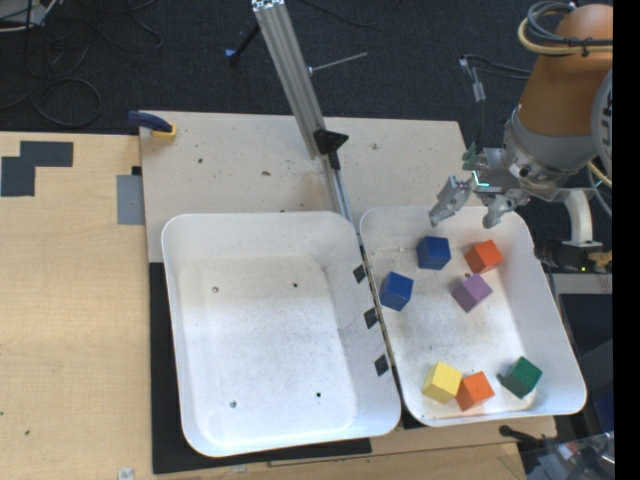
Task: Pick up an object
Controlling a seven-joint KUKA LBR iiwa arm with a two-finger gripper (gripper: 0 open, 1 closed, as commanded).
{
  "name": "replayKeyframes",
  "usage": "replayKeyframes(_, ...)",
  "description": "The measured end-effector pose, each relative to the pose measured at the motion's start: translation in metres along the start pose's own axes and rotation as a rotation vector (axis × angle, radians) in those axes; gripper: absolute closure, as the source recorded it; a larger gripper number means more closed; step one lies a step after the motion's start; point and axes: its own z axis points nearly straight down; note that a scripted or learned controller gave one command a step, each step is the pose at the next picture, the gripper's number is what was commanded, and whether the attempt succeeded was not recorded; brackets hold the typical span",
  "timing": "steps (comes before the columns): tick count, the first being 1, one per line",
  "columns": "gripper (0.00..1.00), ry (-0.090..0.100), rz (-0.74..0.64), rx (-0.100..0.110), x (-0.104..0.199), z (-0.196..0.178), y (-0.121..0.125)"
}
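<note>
My gripper (pixel 471 208) hangs above the far edge of the right bin (pixel 556 358), open, with nothing between its fingers. Just below it sit a blue cube (pixel 433 252) and an orange cube (pixel 483 256). A purple cube (pixel 471 292) lies a little nearer, and a second blue cube (pixel 396 290) rests by the bin's left wall. At the near end a yellow cube (pixel 442 381), another orange cube (pixel 475 390) and a green cube (pixel 521 377) sit close together.
The left bin (pixel 190 268) lies beside the right one, its floor speckled with small dark marks. A slanted aluminium bar (pixel 297 78) rises behind the bins. Black clips (pixel 370 316) line the shared edge. A blue-yellow clamp (pixel 152 123) sits at the board's back left.
</note>
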Motion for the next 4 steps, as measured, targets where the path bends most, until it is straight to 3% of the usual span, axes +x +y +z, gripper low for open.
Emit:
replayKeyframes(1, 0.00, -0.001, 0.000, -0.004, 0.000, -0.002, 0.001)
replayKeyframes(4, 0.00, 0.000, 0.004, 0.001, -0.001, 0.175, -0.002)
